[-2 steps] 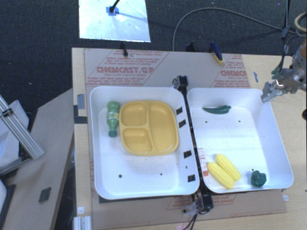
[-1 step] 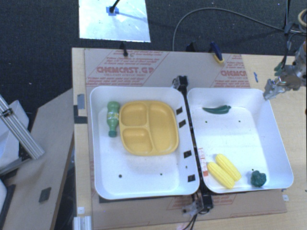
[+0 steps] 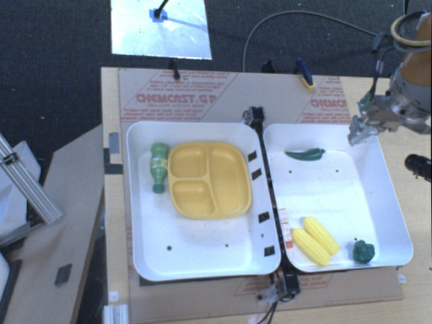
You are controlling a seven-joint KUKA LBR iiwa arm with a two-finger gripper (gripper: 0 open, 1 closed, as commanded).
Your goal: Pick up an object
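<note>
Yellow plastic, the divided plate (image 3: 208, 179) filled the left bin (image 3: 145, 252) at frame centre-left: stiff, broad, probably awkward to pinch except at its rim. Two toy corn cobs (image 3: 314, 240) lay at lower right; likely light, rounded, best taken across the middle. Smaller were the green bottle (image 3: 158, 167), slim chili pepper (image 3: 305, 154) and broccoli (image 3: 363, 251). The gripper (image 3: 360, 132) hung at upper right; its opening could not be made out.

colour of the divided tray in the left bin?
Yellow. The divided tray shows plainly in the camera view, beside a green bottle.
</note>
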